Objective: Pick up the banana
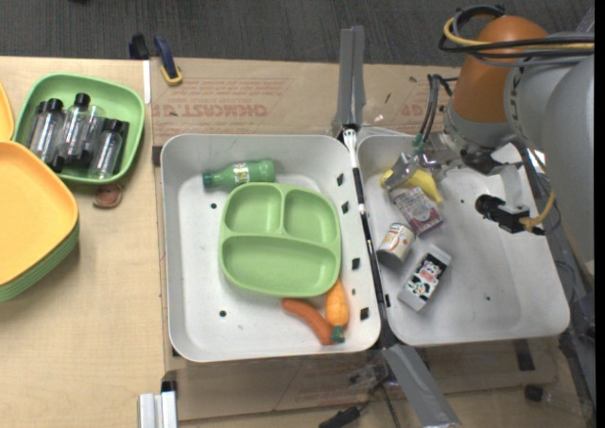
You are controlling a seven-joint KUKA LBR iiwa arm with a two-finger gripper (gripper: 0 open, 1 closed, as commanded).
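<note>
Nearest the camera lie two orange carrots (pixel 317 315) in the left white bin (pixel 184 256). Across in the right white bin (pixel 529 294), the yellow banana (pixel 427 186) rests beneath the metal two-finger gripper (pixel 413 167). Reaching seems underway; finger spread cannot be told, so closing squarely on the fruit comes next.

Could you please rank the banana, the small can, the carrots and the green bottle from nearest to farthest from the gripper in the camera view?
From the gripper:
1. banana, right bin, at the gripper's tip beside it.
2. small can, right bin, lower down near the divider.
3. green bottle and carrots, both in the left bin: bottle at its top, carrots at its bottom. Too close to call.
</note>
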